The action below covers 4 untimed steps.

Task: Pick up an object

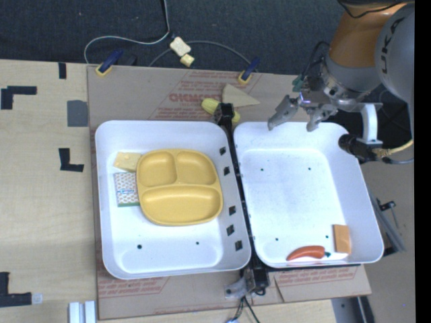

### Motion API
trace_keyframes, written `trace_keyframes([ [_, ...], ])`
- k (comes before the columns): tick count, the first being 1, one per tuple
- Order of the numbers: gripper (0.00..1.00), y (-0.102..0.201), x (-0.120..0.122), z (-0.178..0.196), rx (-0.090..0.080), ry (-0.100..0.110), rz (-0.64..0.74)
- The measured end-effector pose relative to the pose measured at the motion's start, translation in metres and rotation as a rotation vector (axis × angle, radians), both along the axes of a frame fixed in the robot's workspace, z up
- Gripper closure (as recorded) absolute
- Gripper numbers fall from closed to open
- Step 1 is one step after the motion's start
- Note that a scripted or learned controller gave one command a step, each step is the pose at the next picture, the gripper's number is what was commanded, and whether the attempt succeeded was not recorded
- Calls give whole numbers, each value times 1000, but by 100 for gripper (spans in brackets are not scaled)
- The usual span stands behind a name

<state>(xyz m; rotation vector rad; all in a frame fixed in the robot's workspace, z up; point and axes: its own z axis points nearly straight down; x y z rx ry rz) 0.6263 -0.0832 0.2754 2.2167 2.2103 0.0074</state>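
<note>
The left bin (108, 247) holds a yellow divided tray (180, 186) and two small cards (126, 180); the right bin (296, 200) holds a red sausage (306, 253) and an orange block (341, 238) near its front corner; the gripper (297, 118) hangs spread apart, holding nothing, above the far rim.

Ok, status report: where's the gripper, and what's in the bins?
Gripper open, holding nothing, above right bin's far edge. Sausage and wooden block at its near edge. Yellow tray in left bin.

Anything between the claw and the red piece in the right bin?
Nothing visible. The claw hangs open over the right bin's far rim; the red piece lies at the near wall, bare floor between. An orange block sits beside it.
</note>
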Motion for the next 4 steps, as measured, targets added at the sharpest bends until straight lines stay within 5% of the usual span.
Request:
trace_keyframes([
  [1,0,29,-119,-89,8,30,2],
  [2,0,-45,-20,-75,-1,5,1],
  [3,0,15,2,-93,6,13,9],
  [4,0,-16,41,-156,3,16,2],
])
